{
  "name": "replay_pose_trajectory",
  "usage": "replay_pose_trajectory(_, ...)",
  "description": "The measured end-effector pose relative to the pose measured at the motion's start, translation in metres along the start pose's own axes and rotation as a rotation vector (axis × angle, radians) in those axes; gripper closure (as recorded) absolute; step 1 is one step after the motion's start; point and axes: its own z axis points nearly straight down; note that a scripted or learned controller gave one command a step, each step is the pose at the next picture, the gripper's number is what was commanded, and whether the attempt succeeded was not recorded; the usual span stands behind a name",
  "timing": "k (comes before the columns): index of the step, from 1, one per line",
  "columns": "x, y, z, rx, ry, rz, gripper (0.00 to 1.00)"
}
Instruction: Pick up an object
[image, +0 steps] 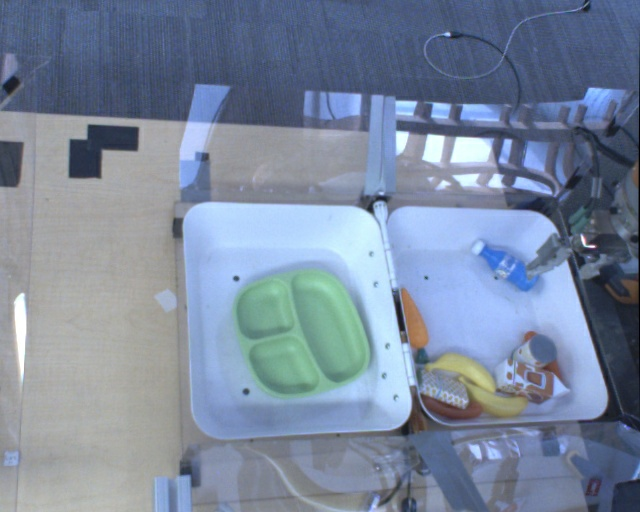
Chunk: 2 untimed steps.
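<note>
Green divided plate (300, 332) in left bin (205, 300); black cable (480, 50) on carpet beyond

Two shallow white bins side by side: left bin (200, 330), right bin (450, 230). In the left bin, one green divided plate (300, 332) with three compartments. In the right bin, five things: one blue bottle (503, 265) with a white cap, one orange carrot (414, 318) along the left wall, one yellow banana (480, 380), one small carton (530, 372) with a grey cap, and one brown and red item (445, 392) under the banana, kind not clear.
</note>
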Motion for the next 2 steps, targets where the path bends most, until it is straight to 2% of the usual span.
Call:
replay_pose_trajectory(1, 0.001, 0.002, -0.012, -0.006, -0.001, -0.006, 1.0)
replay_pose_trajectory(2, 0.043, 0.005, -0.098, -0.005, -0.001, 0.024, 1.0)
